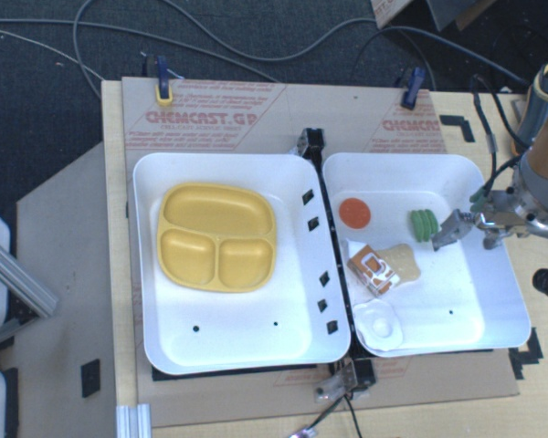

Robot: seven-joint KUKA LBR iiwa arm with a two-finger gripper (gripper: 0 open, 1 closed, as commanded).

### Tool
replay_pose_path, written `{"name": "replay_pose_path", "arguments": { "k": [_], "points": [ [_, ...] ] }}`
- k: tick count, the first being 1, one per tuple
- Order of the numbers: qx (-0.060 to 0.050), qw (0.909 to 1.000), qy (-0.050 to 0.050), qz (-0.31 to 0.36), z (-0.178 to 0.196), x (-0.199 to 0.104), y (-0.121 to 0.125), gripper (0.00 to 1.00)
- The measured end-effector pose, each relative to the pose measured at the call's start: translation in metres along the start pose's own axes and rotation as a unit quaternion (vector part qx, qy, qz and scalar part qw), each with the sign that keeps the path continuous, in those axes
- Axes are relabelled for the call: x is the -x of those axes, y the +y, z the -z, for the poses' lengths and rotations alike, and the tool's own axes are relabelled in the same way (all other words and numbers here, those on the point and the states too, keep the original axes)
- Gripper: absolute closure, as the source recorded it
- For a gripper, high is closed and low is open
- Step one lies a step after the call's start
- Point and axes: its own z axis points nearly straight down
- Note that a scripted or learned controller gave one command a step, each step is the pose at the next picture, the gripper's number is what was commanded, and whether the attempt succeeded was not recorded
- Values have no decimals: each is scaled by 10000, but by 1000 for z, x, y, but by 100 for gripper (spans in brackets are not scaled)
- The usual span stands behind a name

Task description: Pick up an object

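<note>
Gripper (pixel 452 229) is positioned over the right bin (pixel 493 318), near its right-hand wall, with the fingers pointing leftward toward the bin's contents. Whether those fingers are apart or together cannot be told from this angle, and nothing is seen between them. Arm (pixel 534 167) enters from the right edge, its grey body standing above the bench and the wrist bent down and inward so the tool sits low over the bin's upper right quarter.

Objects in the right bin: a green ribbed item (pixel 424 224) lies just beside the fingertips, to their left; contact cannot be confirmed. An orange round piece (pixel 354 213) rests near the bin's upper left, well apart from the tool. An orange and white packet (pixel 374 273) lies tilted near the bin's left-centre, touching a tan slice (pixel 403 261) on its right. A white round item (pixel 381 325) sits at the bin's lower left corner, faint against the white floor.

Left bin (pixel 155 336) holds a yellow divided plate (pixel 216 236), set flat in its upper left portion, showing one long compartment above and two smaller ones below.

Both bins sit side by side on a cardboard sheet (pixel 219 117), fixed at its far edge by two blue clamps (pixel 164 78). Cables (pixel 256 53) run across the dark floor beyond.
</note>
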Motion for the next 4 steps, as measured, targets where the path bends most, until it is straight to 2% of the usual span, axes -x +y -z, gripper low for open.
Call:
{"name": "replay_pose_path", "arguments": {
  "k": [1,2,3,4],
  "points": [
    [-23,10000,8,-5,-48,-2,-9,0],
    [-20,10000,7,-7,-102,8,-6,0],
    [1,10000,9,-4,-133,7,-5,0],
    [34,10000,7,-4,-119,7,-3,100]
  ]
}}
